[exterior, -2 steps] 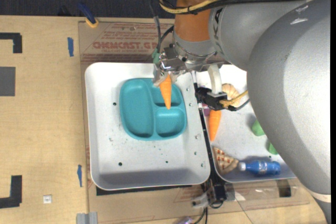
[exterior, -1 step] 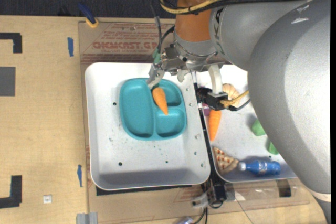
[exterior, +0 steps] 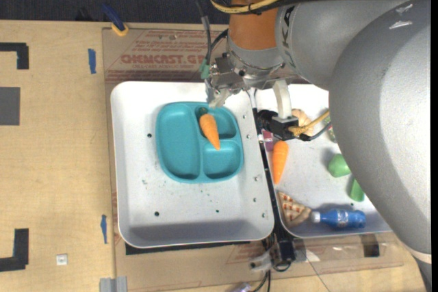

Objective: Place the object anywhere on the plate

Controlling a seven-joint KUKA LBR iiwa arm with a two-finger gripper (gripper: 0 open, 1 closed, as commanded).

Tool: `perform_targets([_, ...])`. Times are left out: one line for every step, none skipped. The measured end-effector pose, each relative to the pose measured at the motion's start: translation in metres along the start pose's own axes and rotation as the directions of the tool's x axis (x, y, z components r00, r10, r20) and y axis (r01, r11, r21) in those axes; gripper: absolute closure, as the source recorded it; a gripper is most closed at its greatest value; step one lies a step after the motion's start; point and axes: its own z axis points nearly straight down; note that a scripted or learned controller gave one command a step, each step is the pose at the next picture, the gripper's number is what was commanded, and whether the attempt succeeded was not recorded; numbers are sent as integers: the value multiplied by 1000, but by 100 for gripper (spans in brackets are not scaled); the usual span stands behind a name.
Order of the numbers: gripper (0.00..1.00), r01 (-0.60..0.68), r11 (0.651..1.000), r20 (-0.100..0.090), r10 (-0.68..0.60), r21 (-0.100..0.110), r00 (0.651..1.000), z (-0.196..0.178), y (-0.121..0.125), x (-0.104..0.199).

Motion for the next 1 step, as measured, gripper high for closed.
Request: perform_targets([0, 1, 1000, 0, -1, 2, 1000, 1, 0, 1])
